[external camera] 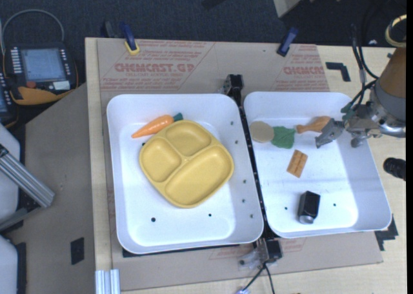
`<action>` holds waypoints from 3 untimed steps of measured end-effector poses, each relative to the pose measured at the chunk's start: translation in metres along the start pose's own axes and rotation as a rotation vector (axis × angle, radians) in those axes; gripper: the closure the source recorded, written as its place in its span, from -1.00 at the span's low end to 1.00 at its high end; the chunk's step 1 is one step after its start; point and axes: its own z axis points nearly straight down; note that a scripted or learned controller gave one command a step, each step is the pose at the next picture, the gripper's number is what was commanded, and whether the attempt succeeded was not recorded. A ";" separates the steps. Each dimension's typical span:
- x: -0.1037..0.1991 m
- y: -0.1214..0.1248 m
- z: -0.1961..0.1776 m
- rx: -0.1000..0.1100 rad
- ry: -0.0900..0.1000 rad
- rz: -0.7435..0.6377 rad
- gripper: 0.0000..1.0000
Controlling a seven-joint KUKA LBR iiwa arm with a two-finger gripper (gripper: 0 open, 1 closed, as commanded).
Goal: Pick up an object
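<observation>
1. The grey two-finger gripper (340, 133) hangs over the right white bin (361, 215), fingers spread wide, nothing between them.
2. A small orange-brown piece (313, 124) lies just beside its fingertip.
3. The yellow divided plate (186, 163) sits in the left bin (129, 222).

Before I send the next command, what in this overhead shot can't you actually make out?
- Hand, camera view: too small and blurred to tell whether it grips anything.
- Orange piece by the hand: its right end is hidden behind the hand.
- Arm: cut off by the right edge.
- Black object in the right bin: too small to identify.
- Carrot: its leafy tip is partly behind the yellow plate.
</observation>
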 end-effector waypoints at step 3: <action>-0.002 0.012 0.092 -0.006 0.000 -0.003 -1.00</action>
